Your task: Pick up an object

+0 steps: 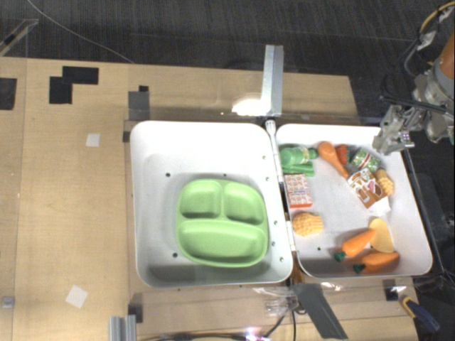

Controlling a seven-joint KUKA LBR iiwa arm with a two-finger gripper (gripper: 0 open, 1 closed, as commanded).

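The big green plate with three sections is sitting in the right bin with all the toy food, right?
Not quite. The camera view shows the green divided plate in the left bin, by itself. The toy food, like the carrots and the yellow corn, is in the right bin.

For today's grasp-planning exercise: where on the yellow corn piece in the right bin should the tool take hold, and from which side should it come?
Grip the yellow corn piece across its short width, coming straight down from above. It lies flat and apart from the other toys, with bare bin floor above and to its right. The divider wall sits close on its left, so the fingers probably fit best closing top-to-bottom in the camera view.
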